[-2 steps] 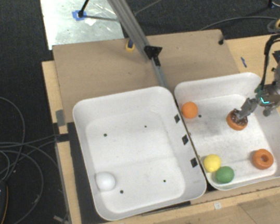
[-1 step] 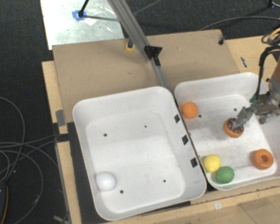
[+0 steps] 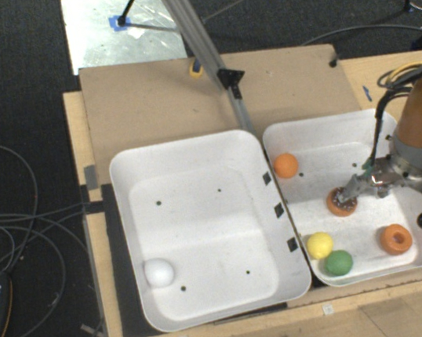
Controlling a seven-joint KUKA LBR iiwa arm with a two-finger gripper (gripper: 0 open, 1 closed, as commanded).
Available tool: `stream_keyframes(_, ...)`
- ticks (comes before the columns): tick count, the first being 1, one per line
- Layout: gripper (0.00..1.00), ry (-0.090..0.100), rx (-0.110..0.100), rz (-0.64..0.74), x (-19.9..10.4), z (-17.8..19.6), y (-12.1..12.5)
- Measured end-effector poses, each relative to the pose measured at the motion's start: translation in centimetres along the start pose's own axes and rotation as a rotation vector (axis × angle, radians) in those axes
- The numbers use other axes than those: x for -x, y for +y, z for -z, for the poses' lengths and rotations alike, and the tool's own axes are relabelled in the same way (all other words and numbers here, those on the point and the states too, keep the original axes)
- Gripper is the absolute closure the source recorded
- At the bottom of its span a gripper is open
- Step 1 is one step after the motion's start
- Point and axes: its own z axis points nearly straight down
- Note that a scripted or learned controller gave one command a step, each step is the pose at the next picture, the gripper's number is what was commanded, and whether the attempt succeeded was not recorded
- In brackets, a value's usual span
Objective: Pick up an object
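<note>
The gripper (image 3: 346,198) sat down on a brown disc (image 3: 342,204), finger state unclear, mid-grasp; next likely needed closing, then lifting.

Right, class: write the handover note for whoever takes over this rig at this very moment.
Gripper: down in the right bin, its tip on or just over the brown disc. Whether it grips the disc cannot be told.

Things: the right bin also holds an orange ball, a yellow ball, a green ball touching it, and an orange ring. The left bin holds a white ball near its front left corner.

Done: arm brought to the disc.
Left: nothing is lifted yet; secure a grip and raise the disc.
</note>
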Motion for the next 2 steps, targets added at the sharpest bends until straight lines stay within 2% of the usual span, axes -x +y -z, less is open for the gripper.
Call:
stream_keyframes(1,0.00,0.000,0.002,0.001,0.1,0.2,0.3)
stream_keyframes(2,1.00,0.000,0.005,0.002,0.1,1.3,0.4)
